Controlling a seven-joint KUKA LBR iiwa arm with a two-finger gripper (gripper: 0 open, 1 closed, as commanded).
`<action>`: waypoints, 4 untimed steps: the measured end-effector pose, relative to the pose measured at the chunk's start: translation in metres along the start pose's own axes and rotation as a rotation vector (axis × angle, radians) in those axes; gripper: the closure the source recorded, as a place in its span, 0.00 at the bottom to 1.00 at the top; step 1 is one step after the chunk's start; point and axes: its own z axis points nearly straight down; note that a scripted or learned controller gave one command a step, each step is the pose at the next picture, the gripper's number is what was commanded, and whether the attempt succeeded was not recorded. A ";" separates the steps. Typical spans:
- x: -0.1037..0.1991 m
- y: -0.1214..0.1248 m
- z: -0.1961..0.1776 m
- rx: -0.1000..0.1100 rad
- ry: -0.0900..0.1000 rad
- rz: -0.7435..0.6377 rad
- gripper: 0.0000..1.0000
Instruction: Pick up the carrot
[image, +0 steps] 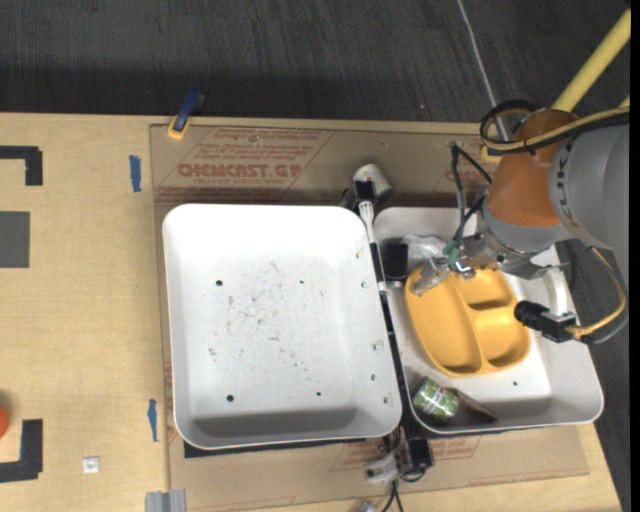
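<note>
Arm: the grey robot arm with an orange band (560, 190) reaches in from the right of the frame and hangs over the upper part of the shallow white right-hand bin (580, 400).
Gripper: the metal two-finger gripper (452, 266) sits at the upper left edge of a deep yellow moulded plastic dish (470, 325). Whether it is open or closed cannot be told, and nothing is seen in its hold.
Carrot: no item reads clearly as a carrot. The likeliest candidate is a thin brown sliver (478, 408) at the lower edge of the right-hand bin, just beside a round speckled green object (435, 400).
Axis: if that sliver is the carrot, its long axis runs from middle left down toward lower right, close along the bin's lower wall. Which end is the tip cannot be told.
Risk: the gripper is well apart from the sliver and over the dish, so a descent here would probably catch the dish rim instead. The nearby wall and green object also crowd any grasp.
</note>
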 end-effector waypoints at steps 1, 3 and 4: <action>0.000 0.000 0.000 0.000 0.000 0.000 0.00; 0.000 0.000 0.000 0.000 0.000 0.000 0.00; 0.000 0.000 0.000 0.000 0.000 0.000 0.00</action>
